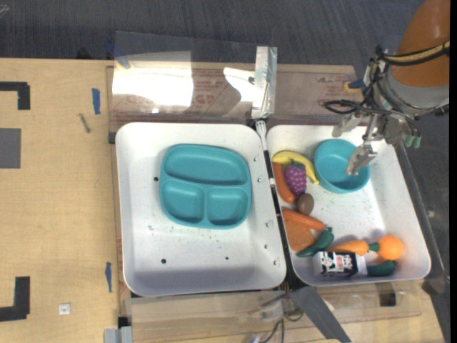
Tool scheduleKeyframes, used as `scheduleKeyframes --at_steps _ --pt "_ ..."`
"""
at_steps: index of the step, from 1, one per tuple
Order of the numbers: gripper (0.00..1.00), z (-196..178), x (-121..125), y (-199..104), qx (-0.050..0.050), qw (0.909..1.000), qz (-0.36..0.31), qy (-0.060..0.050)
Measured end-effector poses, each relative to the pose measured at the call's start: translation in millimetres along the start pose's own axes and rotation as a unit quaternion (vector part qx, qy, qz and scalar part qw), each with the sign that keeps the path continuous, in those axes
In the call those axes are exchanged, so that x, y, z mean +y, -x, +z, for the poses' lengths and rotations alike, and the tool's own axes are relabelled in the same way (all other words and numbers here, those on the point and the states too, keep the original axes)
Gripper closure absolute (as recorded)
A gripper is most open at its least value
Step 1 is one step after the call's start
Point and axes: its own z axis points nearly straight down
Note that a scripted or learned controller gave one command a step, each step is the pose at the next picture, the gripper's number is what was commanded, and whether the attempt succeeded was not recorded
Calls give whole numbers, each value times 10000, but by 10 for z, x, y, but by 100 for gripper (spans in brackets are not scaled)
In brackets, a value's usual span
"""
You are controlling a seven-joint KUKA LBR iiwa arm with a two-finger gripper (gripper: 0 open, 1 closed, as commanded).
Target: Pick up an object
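Observation:
My gripper (pixel 363 154) hangs over the teal bowl (pixel 341 171) at the back of the right bin (pixel 413 213), low above the bowl's right rim. I see nothing held in it. Left of the bowl lie a yellow banana (pixel 295 159) and purple grapes (pixel 295 179) beside an orange piece (pixel 284 186). A brown round item (pixel 305 204) and a large carrot (pixel 305 222) with a green top (pixel 315 242) lie further forward. Along the front sit a black-and-white carton (pixel 337 264), a small carrot (pixel 351 247) and an orange (pixel 390 248).
The left bin (pixel 136 213) holds a teal divided plate (pixel 206 185). A metal divider post (pixel 263 81) and a clear panel (pixel 178 77) stand behind the bins. The arm's orange band (pixel 428 20) and cables (pixel 357 102) hang over the right bin's back corner.

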Motion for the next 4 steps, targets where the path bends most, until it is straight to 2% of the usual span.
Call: scheduleKeyframes --at_steps 1,2,3,4 --pt "0 1138 177 -330 -42 9977 -682 -10" --pt "0 1219 121 -462 -47 9990 -438 5" --pt "0 1211 266 -1084 -61 9983 -576 -16" --pt "0 153 -351 -258 -57 9989 -462 -20"
